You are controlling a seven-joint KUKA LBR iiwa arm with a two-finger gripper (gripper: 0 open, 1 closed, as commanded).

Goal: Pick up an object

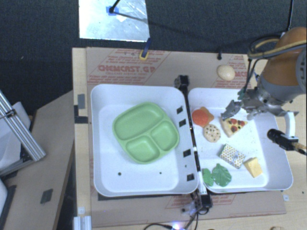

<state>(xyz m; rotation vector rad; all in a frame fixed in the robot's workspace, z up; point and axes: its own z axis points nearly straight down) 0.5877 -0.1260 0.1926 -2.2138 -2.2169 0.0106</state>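
Hovering pincer (232, 110) beside pizza slice (233, 125)

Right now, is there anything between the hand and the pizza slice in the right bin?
Nothing visible stands between them. The hand hangs at the upper left corner of the pizza slice. The cookie and the orange piece lie to its left, clear of that gap.

Right bin (280, 174) crowded with toy food, left bin's rim (103, 143) apparently open
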